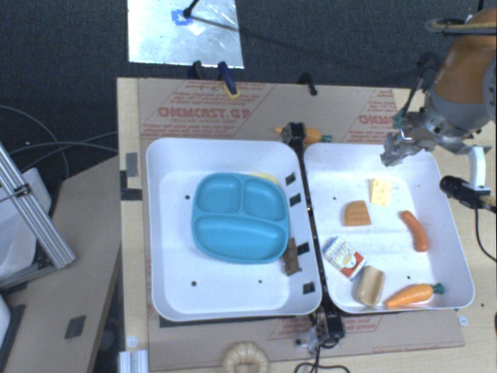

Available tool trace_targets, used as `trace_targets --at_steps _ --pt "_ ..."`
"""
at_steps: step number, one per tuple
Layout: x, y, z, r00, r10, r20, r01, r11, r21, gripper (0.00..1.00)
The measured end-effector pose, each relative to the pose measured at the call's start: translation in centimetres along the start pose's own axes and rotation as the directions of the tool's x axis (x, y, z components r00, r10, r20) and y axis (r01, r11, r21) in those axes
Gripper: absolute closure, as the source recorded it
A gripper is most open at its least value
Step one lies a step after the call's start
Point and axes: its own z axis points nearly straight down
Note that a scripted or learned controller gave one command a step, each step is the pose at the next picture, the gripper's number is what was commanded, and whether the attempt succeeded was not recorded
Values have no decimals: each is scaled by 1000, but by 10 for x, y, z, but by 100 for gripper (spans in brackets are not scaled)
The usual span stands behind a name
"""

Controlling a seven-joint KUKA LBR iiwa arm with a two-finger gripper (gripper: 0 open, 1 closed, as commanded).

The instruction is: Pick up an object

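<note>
Left bin [167, 208] holds a blue tray [239, 217]; right bin [446, 231] holds a packet [342, 256], roll [369, 284], bread [357, 214], cheese [380, 192], carrot [410, 294], sausage [415, 230] — gripper [394, 151] hovers over its far edge, above the cheese, nothing in it

Lying under my two bins, the brown cardboard sheet [256, 103] covering the worktop is showing red printing. Along its far edge, beyond the left bin, I am reading large letters as "CHEMCAST GP", seen upside down from the camera's side. A second red print of the same kind is running slantwise at the sheet's far right corner, too faint for me to read. More red print is peeking out at the near edge, cut off by the bins. The small packet [342, 256] in the right bin is carrying a blue and red label, too small to read.
</note>
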Motion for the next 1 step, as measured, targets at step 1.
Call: trace_targets --at_steps 1 --pt "0 1 -6 1000 -1 -1 1 1000 5 100"
